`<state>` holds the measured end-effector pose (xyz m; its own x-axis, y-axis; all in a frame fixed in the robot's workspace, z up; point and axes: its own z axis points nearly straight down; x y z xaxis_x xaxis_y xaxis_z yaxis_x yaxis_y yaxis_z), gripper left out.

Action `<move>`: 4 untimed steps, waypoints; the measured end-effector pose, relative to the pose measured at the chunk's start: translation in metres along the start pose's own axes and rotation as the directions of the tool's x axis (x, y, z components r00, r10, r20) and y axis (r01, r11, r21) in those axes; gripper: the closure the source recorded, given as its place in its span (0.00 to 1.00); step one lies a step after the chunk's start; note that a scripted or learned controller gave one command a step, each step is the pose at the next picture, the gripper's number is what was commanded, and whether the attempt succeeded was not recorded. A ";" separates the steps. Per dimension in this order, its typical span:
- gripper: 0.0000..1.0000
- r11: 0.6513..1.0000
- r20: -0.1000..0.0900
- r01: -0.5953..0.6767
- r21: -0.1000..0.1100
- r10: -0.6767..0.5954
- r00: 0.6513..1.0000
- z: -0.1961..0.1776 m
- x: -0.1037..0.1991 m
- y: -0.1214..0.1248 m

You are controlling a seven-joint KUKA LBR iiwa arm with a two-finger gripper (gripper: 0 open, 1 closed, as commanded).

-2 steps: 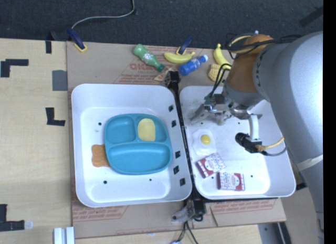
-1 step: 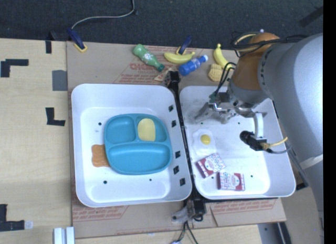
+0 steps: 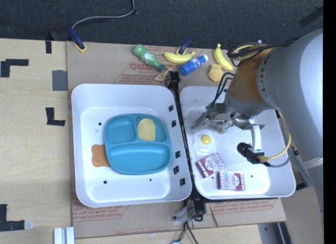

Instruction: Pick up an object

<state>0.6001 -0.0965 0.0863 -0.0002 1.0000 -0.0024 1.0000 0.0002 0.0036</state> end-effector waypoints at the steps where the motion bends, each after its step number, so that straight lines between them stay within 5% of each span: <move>1: 1.00 1.000 0.000 0.000 -0.001 0.000 1.000 -0.010 0.000 0.001; 2: 1.00 1.000 -0.003 0.003 0.002 -0.003 1.000 -0.099 0.054 -0.042; 3: 0.00 1.000 -0.003 0.002 0.005 -0.002 1.000 -0.098 0.054 -0.043; 4: 0.00 1.000 -0.002 -0.002 0.009 0.002 1.000 -0.018 -0.004 -0.060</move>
